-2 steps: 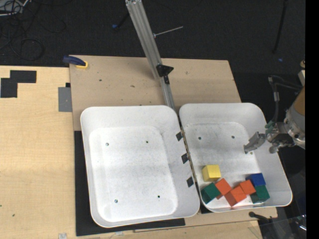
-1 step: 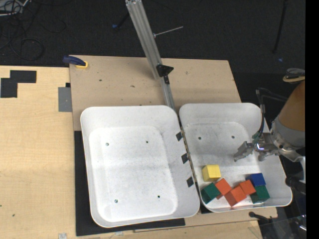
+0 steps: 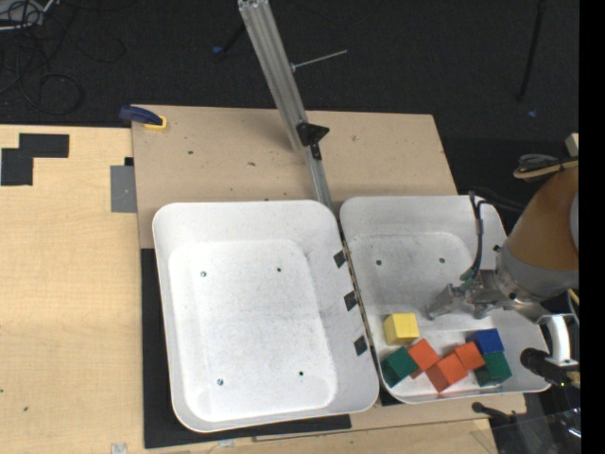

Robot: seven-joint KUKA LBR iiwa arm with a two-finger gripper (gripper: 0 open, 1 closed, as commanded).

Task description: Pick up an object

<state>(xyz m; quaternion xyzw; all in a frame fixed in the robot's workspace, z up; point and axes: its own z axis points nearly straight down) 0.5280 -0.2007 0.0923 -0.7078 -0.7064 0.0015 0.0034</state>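
Six small blocks sit packed in the lower right of the frame, inside the right bin (image 3: 416, 230): a yellow block (image 3: 401, 326), two green, two orange and a blue block (image 3: 488, 340). The claw (image 3: 452, 302) hangs just above them, near the yellow one; whether it is wide or narrow cannot be told. Because the blocks touch, it might bump or push a neighbor. The bin's near wall is close. The left bin (image 3: 250, 315) has lots of room.
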